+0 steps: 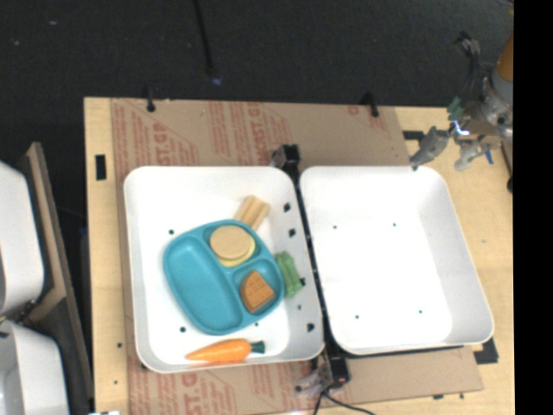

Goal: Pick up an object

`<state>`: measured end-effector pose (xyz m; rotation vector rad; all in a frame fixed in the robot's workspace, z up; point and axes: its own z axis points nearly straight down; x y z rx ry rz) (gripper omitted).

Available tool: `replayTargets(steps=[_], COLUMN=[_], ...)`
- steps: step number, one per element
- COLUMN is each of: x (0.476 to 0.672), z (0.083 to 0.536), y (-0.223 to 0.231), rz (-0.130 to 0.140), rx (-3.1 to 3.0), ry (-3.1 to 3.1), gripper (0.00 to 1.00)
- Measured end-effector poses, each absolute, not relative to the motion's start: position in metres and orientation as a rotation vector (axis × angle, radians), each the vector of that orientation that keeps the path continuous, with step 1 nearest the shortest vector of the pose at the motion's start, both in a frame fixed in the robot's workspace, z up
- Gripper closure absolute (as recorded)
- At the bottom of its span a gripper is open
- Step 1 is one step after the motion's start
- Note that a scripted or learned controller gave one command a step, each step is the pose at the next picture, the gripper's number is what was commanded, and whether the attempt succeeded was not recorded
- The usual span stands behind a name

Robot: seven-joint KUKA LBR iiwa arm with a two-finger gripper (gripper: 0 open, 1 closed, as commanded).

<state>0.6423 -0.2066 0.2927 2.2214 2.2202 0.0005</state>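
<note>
Plenty on offer, but favouring the carrot [226,350] lying just below the blue tray [199,284] and judging it light, stiff and slightly slick. Planning on pinching across its thick orange middle, avoiding the green tip. Hovering well up and right of the tray with gripper [449,152] spread, clasping nothing.

Carrot [226,350] flat beside blue tray [207,288]

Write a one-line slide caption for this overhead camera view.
Gripper hovers beyond the right white bin; blue plastic divided tray and orange toy carrot lie in the left white bin.
</note>
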Motion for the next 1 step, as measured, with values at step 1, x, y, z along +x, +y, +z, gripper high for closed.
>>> replayTargets(steps=[1], x=[0.6118], z=[0.1249], y=[-0.1606], rz=[-0.010], rx=[2.227], ry=[2.230], gripper=[0.00])
